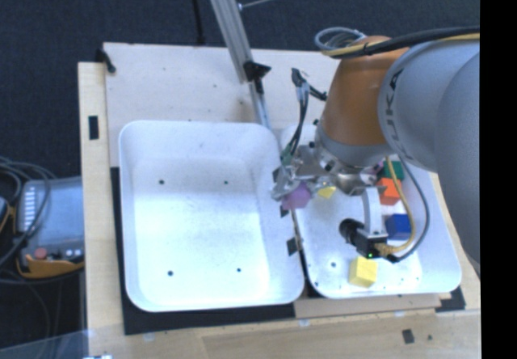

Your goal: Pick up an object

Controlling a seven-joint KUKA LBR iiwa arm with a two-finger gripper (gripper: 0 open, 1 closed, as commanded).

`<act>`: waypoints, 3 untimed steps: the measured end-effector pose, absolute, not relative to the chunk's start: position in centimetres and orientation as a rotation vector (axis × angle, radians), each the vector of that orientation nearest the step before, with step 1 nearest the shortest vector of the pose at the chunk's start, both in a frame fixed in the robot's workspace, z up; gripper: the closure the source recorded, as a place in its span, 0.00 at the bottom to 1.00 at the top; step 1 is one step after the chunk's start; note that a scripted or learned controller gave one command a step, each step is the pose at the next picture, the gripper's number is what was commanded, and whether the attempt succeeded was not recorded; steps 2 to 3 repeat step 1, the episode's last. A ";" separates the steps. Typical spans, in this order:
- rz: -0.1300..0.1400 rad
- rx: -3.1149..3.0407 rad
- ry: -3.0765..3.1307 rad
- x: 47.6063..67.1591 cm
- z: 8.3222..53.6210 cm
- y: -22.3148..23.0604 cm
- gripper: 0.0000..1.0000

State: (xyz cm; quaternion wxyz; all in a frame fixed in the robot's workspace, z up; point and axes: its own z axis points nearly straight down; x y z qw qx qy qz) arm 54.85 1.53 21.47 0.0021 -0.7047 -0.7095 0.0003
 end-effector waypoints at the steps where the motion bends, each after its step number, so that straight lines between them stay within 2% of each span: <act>1: 0.004 -2.209 -2.225 54.4 21.1 6.8 1.00; 3: 0.004 -2.209 -2.225 54.4 21.1 6.8 1.00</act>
